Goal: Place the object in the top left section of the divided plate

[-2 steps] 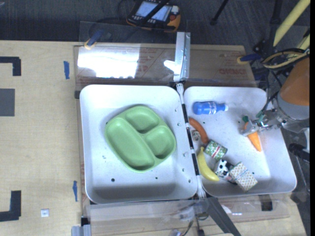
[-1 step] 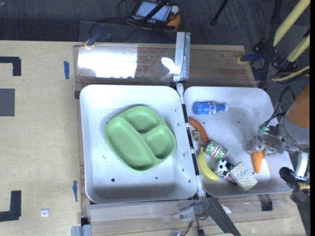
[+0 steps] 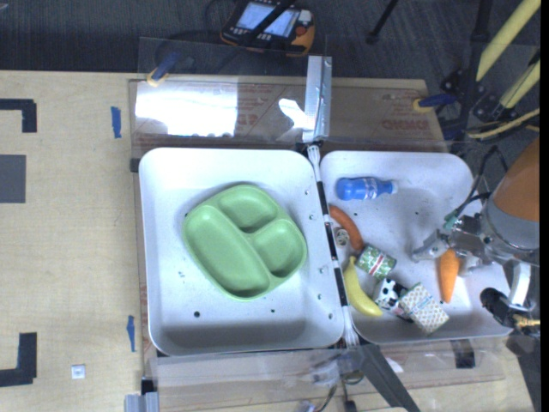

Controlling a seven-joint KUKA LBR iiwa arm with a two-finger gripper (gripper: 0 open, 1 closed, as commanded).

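The green divided plate lies in the left bin, with two small sections on its upper right side and one large section. My gripper is over the right side of the right bin. It is shut on an orange carrot, whose upper end sits between the grey fingers while its tip points down toward the bin floor.
The right bin also holds a blue bottle, a red sausage, a banana, a small green-and-red can, a black-and-white cube and a patterned box. A metal divider stands behind the bins.
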